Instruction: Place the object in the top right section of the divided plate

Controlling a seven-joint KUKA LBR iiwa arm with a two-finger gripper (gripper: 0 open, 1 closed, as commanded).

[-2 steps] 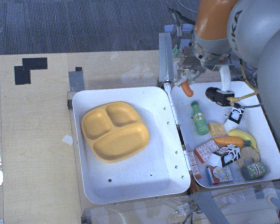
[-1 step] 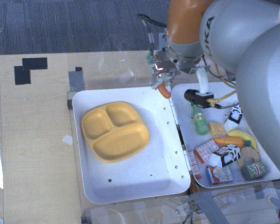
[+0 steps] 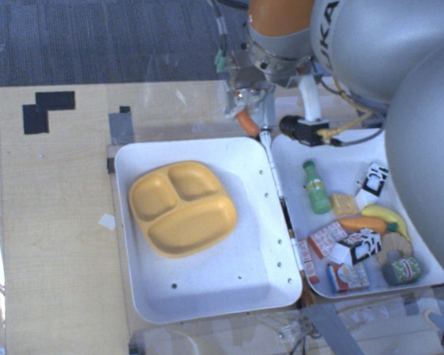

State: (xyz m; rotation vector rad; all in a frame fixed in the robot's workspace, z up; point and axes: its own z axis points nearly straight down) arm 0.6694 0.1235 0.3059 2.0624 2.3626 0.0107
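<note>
Now, camera view, step in hand: you look to be in the carry, with the claw (image 3: 248,110) above the far edge of the counter where the two bins meet.
Claw: clenched on a small orange object (image 3: 246,122) that pokes out below its fingers; what it is I cannot tell.
Plate: the yellow divided plate (image 3: 182,208) lies in the left bin (image 3: 216,289), well apart from the claw, all sections bare.
Next move: you need to travel left and toward the near side, stop over the top right section (image 3: 197,180), lower, then release.
In the way: the shared bin wall (image 3: 279,199) beneath the claw; stay high crossing it.
Around: the right bin (image 3: 431,270) holds a green bottle (image 3: 315,187), a banana (image 3: 384,216) and small cartons.
</note>
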